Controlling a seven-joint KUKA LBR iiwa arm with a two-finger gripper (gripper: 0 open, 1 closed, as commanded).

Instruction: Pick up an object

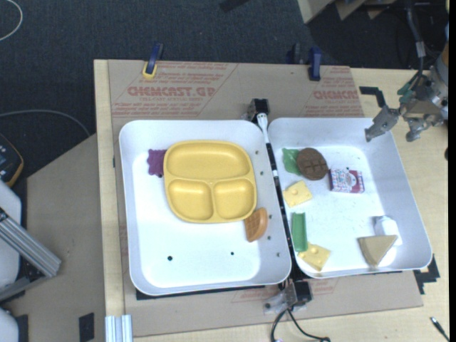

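My claw [396,122] hangs at the far right corner of the right-hand shallow white bin [406,184], its two fingers spread wide with nothing between them. Everything I might pick lies well apart from it, toward the bin's middle and near side: a round brown cookie-like disc [312,163] touching a green leaf-shaped piece [291,159], a small red-and-white packet [346,180] just beside the disc, a yellow cheese wedge [297,193], a green stick [298,231], a second yellow wedge [315,256], and a tan triangular piece [376,248] near the front right corner. I judge the packet the best target: it lies nearest my claw, with bare bin floor around most of it. To do this well, I should centre above it, straddle its narrow side, descend squarely, and avoid nudging the disc.
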